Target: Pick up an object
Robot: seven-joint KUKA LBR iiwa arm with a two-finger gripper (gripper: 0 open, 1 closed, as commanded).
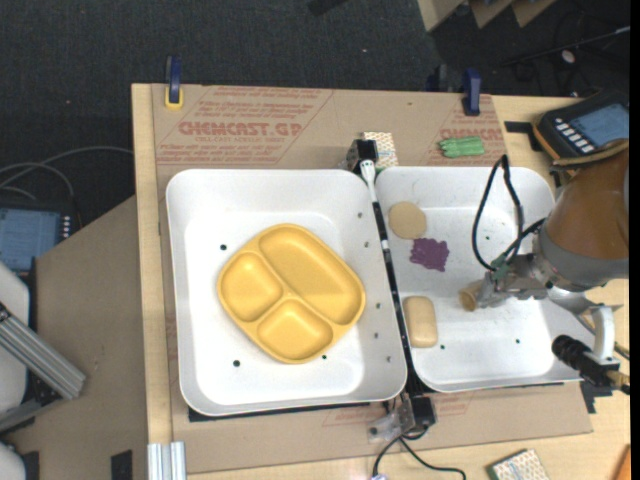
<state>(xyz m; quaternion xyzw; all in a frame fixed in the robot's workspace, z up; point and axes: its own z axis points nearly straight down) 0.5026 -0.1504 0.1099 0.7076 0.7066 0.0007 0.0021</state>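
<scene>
Camera view looks down on the table (150, 268), where two shallow white bins sit side by side. The arm (590, 228) reaches in from the right, and its gripper (487, 294) hangs low inside the right bin (500, 363), right at a small tan object (469, 297) on the bin floor. Whether the fingers are apart, together or closed on that object cannot be told, since the wrist and a black cable (490, 218) hide them.

Also in the right bin are a round beige disc (407, 219) near the upper left corner, a purple clump (430, 254) just below it, and a pale yellow block (421, 321) close to the left wall.

The left bin (200, 208) holds a yellow three-compartment tray (290, 293), lying flat and turned at an angle. A green object (462, 148) lies on the table behind the right bin.
</scene>
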